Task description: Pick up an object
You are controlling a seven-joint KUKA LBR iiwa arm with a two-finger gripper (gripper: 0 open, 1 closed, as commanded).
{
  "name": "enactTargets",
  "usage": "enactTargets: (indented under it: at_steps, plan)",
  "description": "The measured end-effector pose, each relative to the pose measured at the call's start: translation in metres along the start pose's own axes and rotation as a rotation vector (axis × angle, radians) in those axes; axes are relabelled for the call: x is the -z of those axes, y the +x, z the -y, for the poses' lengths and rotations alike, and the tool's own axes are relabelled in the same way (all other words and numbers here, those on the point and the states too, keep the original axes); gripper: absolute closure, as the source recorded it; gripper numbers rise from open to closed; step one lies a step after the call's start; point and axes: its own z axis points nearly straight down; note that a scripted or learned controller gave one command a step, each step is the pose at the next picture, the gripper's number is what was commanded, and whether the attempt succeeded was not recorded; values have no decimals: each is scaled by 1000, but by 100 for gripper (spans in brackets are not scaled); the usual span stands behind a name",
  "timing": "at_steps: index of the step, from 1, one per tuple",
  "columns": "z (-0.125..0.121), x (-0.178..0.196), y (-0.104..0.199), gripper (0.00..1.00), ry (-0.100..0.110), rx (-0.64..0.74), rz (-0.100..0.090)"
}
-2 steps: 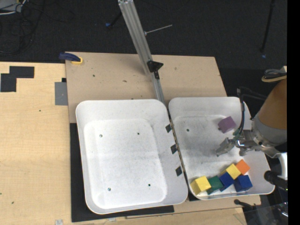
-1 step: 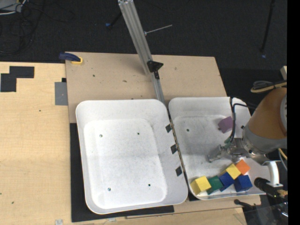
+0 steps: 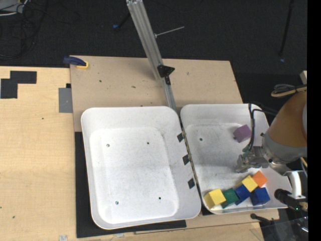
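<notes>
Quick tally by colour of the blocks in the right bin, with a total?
Purple: 1
Orange: 1
Yellow: 2
Green: 1
Blue: 2
Total: 7 blocks, all in the right bin. The gripper sits just above the cluster.

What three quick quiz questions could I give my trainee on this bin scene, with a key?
1. True or false: the purple block lies in the left bin.
2. Which block sits furthest left in the cluster at the right bin's near edge? A) yellow B) orange C) blue
3. Fill in: the gripper hovers above the cluster and below the ______ block.

Key
1. False: it lies in the right bin, apart from the others.
2. A: the yellow block, beside the green block; the orange block is further right.
3. Purple.
</notes>
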Motion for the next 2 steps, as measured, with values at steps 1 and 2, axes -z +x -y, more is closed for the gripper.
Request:
enactTargets:
  at_steps: [1,2]
  plan:
    - [-7,45,4,100,-6,12,1]
    - [-12,107,6,100,-9,12,3]
